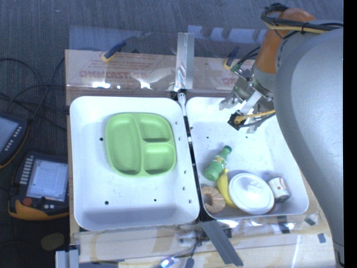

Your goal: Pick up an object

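Green bottle (216, 166) looks like the easiest pick here. It's small and probably light plastic, likely a bit slick and prone to rolling, so I'd grab across the body rather than the yellow cap. The gripper (239, 100) hovers over the back of the right bin (273, 149); can't tell if it's open or closed. The bottle lies slanted nearer the bin's front, well apart from the gripper, right against a banana (225, 186), with a white bowl (252, 192) nearby.
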Action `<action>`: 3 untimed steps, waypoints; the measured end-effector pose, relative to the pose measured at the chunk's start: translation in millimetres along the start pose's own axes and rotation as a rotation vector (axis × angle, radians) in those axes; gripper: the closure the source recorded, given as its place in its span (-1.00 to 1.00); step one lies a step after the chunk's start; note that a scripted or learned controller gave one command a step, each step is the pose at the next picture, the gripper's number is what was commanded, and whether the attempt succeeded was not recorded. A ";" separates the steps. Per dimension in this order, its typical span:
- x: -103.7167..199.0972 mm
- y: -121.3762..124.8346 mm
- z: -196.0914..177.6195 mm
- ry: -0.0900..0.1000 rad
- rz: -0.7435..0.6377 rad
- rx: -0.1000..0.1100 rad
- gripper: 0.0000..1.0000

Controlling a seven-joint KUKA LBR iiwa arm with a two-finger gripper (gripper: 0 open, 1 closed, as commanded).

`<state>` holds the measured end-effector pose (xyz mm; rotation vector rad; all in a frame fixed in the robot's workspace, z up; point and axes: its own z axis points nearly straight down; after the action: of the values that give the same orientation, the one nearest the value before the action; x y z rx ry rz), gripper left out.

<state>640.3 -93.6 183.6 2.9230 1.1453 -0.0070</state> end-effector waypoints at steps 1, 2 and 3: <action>12.0 -8.9 -30.3 -0.002 0.515 0.001 -1.00; 34.9 -16.6 -56.2 0.001 0.535 0.005 -1.00; 20.8 -68.2 1.7 -0.002 0.535 0.005 -1.00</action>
<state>609.3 -29.4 181.7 3.1244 0.3318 -0.0114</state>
